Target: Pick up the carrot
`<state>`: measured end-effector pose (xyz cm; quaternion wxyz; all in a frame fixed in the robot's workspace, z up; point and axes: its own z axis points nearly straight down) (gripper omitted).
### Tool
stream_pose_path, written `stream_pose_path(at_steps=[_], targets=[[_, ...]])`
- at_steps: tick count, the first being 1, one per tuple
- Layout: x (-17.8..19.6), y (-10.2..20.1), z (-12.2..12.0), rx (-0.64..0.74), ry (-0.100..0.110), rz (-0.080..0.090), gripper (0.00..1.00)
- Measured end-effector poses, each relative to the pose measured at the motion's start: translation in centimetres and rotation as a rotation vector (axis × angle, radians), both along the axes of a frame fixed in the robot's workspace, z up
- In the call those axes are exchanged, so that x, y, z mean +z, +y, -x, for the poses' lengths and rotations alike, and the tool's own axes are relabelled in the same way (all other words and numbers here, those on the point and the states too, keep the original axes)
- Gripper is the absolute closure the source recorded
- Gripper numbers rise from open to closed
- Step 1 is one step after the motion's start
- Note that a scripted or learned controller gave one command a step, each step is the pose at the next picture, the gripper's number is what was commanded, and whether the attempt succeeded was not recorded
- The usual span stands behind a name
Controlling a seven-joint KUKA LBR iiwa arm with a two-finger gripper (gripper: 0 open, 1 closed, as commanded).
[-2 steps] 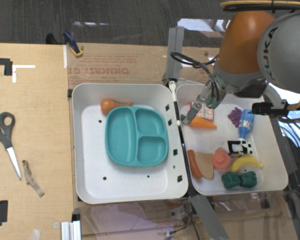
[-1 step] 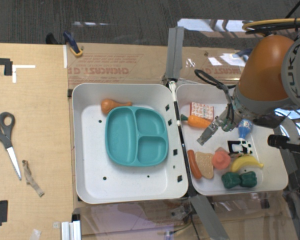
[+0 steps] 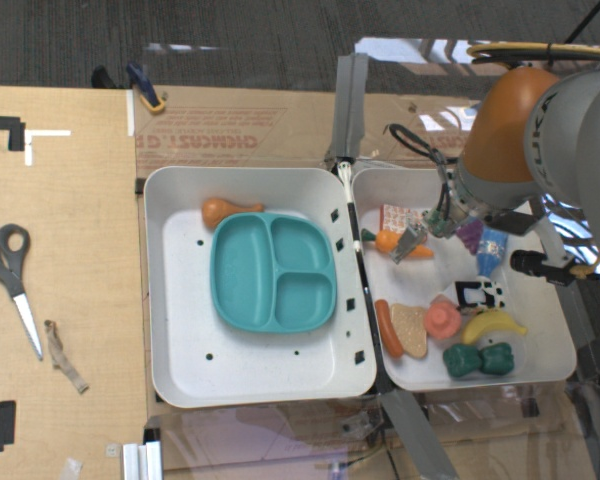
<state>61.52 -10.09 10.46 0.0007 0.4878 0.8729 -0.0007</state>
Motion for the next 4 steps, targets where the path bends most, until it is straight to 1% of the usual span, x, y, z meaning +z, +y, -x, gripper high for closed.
stream_pose_path(at_steps=[1, 2, 3, 4], targets=[[1.0, 0.0, -0.1, 0.003, -0.003, 0.002, 1.00], [1.0, 0.0, -0.1, 0.003, -0.002, 0.002, 0.00], [-1.2, -0.2, -0.4, -0.054, 0.000, -0.001, 0.00], [-0.3, -0.3, -0.3, -0.051, 0.001, 0.002, 1.00]])
